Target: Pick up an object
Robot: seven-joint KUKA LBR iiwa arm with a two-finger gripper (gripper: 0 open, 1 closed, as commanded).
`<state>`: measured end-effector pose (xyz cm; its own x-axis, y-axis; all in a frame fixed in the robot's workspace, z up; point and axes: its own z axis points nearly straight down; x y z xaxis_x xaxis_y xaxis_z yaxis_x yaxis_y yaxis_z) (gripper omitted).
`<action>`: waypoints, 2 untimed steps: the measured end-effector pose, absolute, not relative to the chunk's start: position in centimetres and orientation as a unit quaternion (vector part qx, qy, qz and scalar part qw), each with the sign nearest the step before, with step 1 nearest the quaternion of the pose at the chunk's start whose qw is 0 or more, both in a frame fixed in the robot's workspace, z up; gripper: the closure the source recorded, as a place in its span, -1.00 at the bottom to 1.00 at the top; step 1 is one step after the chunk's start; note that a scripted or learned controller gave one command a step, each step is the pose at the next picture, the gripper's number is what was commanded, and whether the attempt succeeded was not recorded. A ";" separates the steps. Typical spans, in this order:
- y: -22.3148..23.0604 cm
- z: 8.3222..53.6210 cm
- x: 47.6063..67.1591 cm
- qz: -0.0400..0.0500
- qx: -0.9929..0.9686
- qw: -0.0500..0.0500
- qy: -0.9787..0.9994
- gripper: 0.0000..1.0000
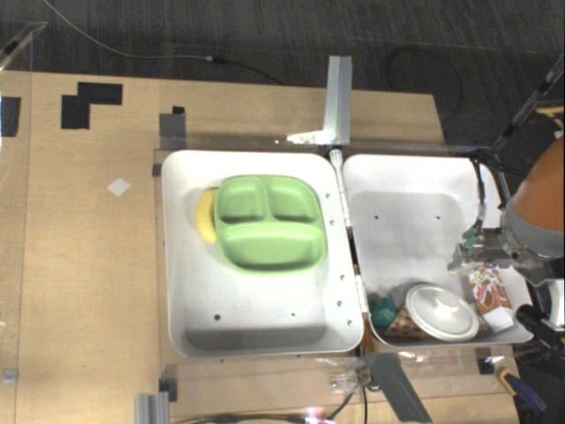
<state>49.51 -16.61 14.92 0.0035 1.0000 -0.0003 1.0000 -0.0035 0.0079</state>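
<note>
Leave alone the green divided plate [267,222] and the yellow piece [205,216] tucked under its left edge in the left bin [190,307]. Aim into the right bin [397,201], at the near-corner cluster of teal object [383,311], white lid [441,311] and patterned packet [488,290], dropping straight onto the packet, clear of the lid. Cannot tell how open the gripper [481,253] stands just above that packet, nor see anything held.

Grey arm with orange band at right edge, tool [479,253] low, pointing left
</note>
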 end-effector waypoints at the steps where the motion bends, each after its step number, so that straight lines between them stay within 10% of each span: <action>1: -16.6 14.9 49.5 0.003 0.708 0.003 0.706 -1.00; 2: -19.3 11.3 49.2 0.002 0.690 0.004 0.723 -1.00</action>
<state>49.16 -19.26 11.28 -0.0465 0.9989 -0.0027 0.9989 0.0465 0.0090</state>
